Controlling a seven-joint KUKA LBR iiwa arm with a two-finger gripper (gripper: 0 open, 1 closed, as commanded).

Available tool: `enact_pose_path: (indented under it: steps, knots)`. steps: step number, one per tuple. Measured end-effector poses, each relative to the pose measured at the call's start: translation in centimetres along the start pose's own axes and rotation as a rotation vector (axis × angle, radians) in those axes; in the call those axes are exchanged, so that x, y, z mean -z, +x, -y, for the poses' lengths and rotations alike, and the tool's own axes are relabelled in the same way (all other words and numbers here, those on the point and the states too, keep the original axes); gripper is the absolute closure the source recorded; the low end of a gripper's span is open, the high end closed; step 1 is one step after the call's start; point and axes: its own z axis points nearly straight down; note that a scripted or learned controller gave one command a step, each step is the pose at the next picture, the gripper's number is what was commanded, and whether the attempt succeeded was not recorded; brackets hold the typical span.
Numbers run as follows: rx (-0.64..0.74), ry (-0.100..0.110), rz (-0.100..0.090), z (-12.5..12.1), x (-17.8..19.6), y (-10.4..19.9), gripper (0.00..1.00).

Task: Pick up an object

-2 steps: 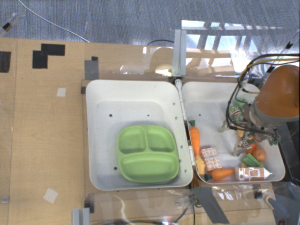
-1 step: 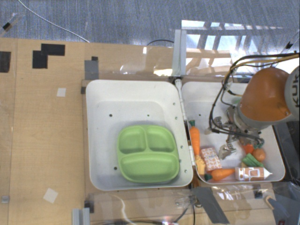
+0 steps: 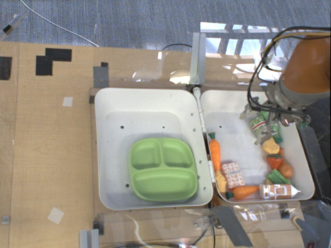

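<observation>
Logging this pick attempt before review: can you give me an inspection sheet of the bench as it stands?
Surface: tan bench with two shallow white bins side by side, left bin and right bin.
Job's things: toy food heaped in the right bin, including an upright carrot, a lying carrot, a small patterned box and a carton.
Clutter: green divided plate in the left bin.
Grippers: gripper low over the right bin's far-right pile; fingers hidden.
Cables: black cables looped by the wrist; a thin white cable on the floor.
Surroundings: blue-grey carpet.
</observation>
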Motion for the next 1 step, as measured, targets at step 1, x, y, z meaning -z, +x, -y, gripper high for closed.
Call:
enact_pose_path:
  steps: [1]
  knots:
    - [0.006,-0.002,-0.002,2.29,-6.66,4.21,0.00]
